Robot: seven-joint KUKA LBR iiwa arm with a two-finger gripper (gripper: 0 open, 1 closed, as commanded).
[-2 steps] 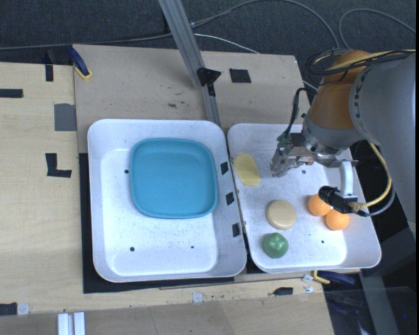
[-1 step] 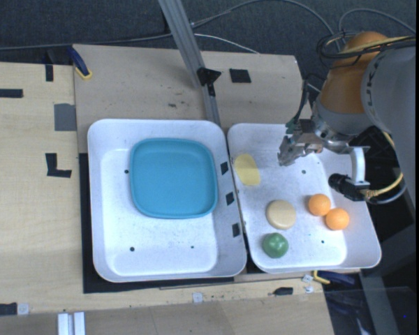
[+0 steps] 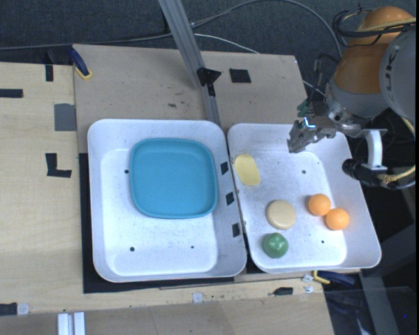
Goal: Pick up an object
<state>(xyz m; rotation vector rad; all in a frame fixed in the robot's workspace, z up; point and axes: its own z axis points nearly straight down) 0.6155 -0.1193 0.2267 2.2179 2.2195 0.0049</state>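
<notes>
Gripper (image 3: 298,142) hung over the right bin's (image 3: 356,257) far edge, finger state impossible to tell; a yellow piece (image 3: 247,169), beige round (image 3: 281,214), two oranges (image 3: 320,204) and green ball (image 3: 274,245) lay below
</notes>
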